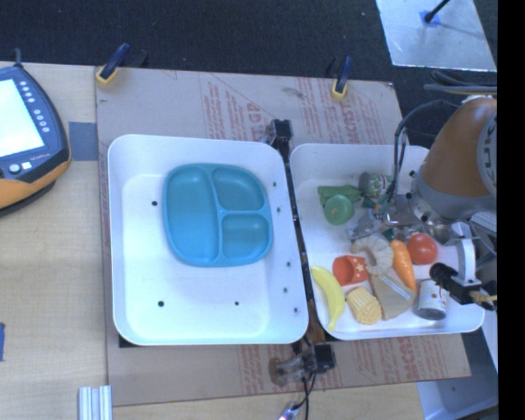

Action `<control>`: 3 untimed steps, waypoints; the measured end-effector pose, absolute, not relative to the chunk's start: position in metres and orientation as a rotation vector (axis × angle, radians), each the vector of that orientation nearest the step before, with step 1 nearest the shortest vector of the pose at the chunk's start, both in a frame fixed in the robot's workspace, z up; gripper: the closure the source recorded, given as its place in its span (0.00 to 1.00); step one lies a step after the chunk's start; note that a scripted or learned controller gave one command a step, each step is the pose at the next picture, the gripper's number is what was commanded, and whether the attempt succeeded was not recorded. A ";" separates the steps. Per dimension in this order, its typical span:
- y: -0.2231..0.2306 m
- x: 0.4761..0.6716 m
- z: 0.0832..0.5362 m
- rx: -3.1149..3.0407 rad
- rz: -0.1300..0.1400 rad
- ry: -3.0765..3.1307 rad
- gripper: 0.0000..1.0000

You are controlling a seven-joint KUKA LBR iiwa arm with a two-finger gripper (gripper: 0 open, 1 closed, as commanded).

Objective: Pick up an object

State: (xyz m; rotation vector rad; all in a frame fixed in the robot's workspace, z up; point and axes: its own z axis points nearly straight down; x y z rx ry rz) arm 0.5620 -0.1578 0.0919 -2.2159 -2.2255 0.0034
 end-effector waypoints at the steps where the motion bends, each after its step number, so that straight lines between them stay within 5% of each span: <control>1: -0.174 0.625 0.092 -2.216 0.002 -2.225 0.00; 2: -0.175 0.625 0.102 -2.212 0.003 -2.226 1.00; 3: -0.178 0.582 0.205 -2.219 0.002 -2.223 1.00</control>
